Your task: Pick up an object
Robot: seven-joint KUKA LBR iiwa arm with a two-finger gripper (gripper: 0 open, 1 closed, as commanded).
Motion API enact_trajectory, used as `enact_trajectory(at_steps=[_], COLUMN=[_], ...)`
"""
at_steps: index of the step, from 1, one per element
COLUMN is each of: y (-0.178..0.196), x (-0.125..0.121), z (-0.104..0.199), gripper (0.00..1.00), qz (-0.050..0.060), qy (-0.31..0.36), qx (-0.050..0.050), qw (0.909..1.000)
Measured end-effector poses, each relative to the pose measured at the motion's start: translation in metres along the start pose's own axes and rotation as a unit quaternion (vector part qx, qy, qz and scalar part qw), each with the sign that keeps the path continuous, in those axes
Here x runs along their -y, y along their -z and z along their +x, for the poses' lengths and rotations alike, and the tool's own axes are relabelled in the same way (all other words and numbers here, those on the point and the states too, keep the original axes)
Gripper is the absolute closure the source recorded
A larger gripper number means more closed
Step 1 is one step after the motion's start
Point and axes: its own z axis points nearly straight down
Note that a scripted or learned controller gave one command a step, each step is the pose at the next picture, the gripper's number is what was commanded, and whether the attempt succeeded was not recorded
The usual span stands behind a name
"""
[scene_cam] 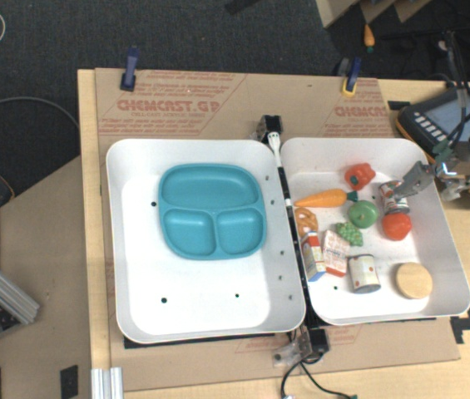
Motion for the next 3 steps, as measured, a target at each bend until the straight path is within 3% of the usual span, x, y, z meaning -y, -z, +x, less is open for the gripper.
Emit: enact_trajectory(at_steps=[1, 2, 3], y=[-0.191, -0.079, -0.085], x=[0.039, 0.025, 0.035], z=[-0.006, 0.092, 0.156], gripper=[0.0, 0.0, 0.0], qz=[0.003, -0.006, 0.002], qy=[-0.002, 0.006, 0.003], qx=[-0.001, -0.001, -0.002], qw=[1.0, 1.0, 1.0])
